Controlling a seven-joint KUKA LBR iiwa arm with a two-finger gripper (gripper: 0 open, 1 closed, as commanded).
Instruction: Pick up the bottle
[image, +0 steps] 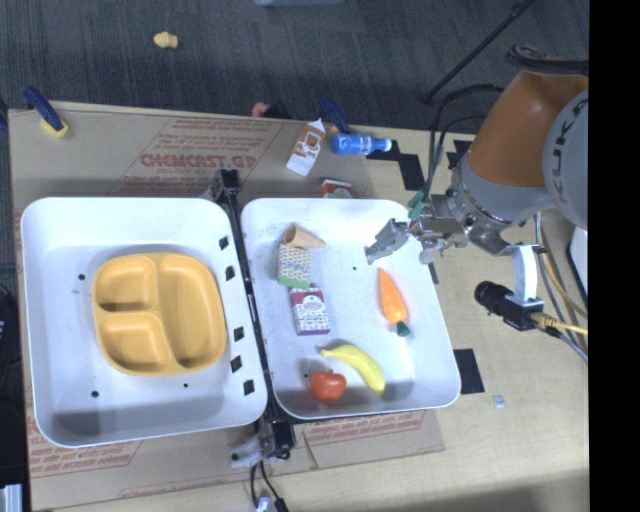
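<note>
Blue bottle (358, 145): lying on bench beyond right bin (440, 340). Gripper (385, 245): over that bin's right rim, finger spread indeterminable, holding nothing visible.

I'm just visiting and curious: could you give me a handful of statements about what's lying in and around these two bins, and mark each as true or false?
1. The yellow divided plate sits in the left bin. True.
2. The blue bottle lies inside the right bin. False: it lies on the bench beyond that bin's far edge.
3. The banana and the tomato are close together near the right bin's front edge. True.
4. The end effector grips the carrot. False: the carrot lies in the bin, apart from it.
5. The bottle stands upright. False: it lies on its side.
</note>
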